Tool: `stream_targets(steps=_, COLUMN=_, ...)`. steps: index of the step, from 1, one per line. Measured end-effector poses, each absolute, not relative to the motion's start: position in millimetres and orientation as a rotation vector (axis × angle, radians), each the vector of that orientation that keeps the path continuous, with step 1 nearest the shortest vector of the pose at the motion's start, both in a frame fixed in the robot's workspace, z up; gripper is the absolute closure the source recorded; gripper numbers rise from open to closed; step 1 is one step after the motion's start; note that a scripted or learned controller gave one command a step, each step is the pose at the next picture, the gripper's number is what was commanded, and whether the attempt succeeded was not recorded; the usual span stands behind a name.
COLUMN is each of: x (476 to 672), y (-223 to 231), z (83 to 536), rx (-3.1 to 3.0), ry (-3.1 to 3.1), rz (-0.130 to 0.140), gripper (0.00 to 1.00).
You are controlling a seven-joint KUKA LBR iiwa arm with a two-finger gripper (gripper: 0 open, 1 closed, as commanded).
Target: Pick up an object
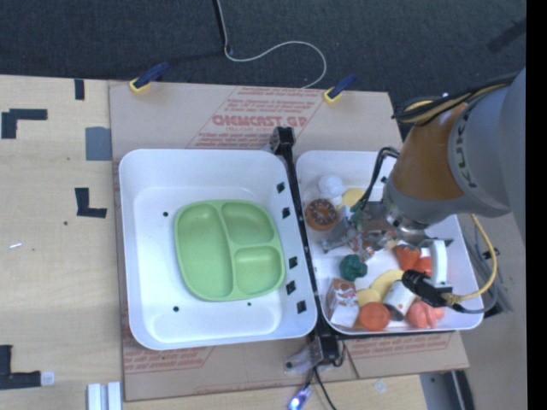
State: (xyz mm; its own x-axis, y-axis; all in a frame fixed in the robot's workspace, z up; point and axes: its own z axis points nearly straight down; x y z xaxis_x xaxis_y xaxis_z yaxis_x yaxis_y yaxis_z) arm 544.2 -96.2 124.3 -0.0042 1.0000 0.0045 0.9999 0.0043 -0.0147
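Two white bins sit on the bench; gripper (363, 233), finger state indeterminate, hangs over the right bin (468, 321) just above a small green toy (351, 267), judged light, hard and smooth, best pinched across its middle.

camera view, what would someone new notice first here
The pale green divided plate stands out, lying alone in the left white bin. Next comes the grey arm with its orange band, reaching in from the right over the right bin, which is crowded with small toy foods such as a yellow banana, an orange round fruit and a brown doughnut. The gripper hangs low over that clutter.
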Motion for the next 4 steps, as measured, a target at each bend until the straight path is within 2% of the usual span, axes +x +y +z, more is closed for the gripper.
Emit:
stream_targets(steps=1, x=511.5, y=-97, z=97, rx=-2.222, ry=-2.224, rz=-0.002, gripper=0.0)
stream_targets(steps=2, x=485.3, y=-38, z=189, rx=-2.214, ry=-2.23, rz=-0.007, gripper=0.0)
stream_targets(steps=3, x=484.1, y=69, z=262, rx=-2.204, ry=-2.239, rz=-0.012, gripper=0.0)
stream_targets(steps=4, x=484.4, y=134, z=371, rx=-2.212, ry=-2.236, rz=-0.017, gripper=0.0)
